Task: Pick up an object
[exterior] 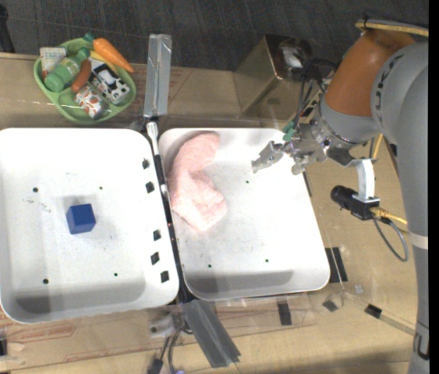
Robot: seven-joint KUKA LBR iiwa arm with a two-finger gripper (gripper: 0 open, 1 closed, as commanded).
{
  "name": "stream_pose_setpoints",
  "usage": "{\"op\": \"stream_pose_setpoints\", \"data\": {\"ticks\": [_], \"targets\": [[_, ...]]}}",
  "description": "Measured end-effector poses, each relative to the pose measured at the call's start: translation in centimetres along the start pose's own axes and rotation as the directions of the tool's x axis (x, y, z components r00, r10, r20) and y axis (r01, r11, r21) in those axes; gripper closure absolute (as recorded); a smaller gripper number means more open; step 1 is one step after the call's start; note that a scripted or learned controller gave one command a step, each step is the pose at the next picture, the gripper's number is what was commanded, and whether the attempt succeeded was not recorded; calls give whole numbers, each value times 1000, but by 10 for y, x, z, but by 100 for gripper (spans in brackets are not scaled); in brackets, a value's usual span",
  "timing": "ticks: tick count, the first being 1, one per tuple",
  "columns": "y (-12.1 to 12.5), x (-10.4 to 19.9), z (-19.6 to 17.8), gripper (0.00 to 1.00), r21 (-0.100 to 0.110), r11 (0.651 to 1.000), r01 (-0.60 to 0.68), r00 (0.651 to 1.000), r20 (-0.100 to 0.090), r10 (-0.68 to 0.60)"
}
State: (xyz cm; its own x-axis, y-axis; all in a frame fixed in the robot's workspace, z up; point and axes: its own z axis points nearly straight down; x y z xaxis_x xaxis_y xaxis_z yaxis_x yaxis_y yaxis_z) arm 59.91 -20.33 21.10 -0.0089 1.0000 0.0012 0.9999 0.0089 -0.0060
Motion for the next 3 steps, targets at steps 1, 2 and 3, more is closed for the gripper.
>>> {"op": "stream_pose_setpoints", "data": {"ticks": [1, 2, 3], "targets": [[2, 77, 119, 0, -2, 999, -42, 999, 0, 42], [-1, 111, 120, 0, 0, 999, 48, 999, 1, -48], [-1, 111, 111, 100, 4, 999, 48, 999, 0, -48]]}}
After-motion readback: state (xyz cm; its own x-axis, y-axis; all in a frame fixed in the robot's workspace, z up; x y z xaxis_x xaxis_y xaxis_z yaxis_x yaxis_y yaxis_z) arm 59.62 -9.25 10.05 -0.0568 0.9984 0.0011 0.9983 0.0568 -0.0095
